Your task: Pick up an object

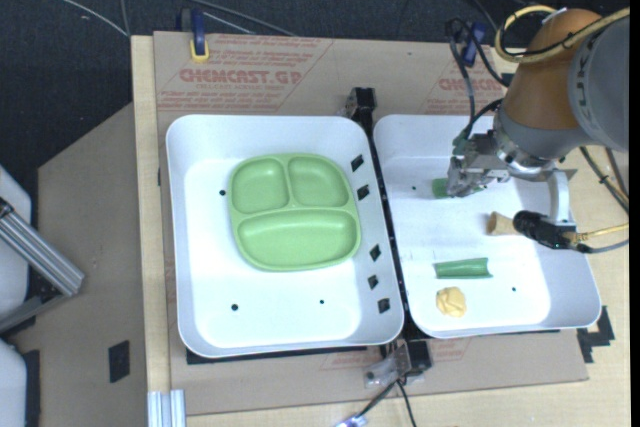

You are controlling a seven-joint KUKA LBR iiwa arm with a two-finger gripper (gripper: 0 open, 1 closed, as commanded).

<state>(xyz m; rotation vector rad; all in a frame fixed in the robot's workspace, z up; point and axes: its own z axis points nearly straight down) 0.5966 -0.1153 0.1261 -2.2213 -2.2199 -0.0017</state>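
Claw point(462, 183) low in right bin point(420, 245), its grip unreadable, partly hiding a green piece point(439, 187).

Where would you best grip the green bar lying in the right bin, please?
Probably across its short width at mid-length, from straight above: the green bar lies flat and long left to right, with open bin floor on both long sides.

Gripper point(462, 177) fingertips and most of a small green object point(438, 187) beneath them lie obscured by the wrist; the arm point(590, 75) is cropped at the right edge.
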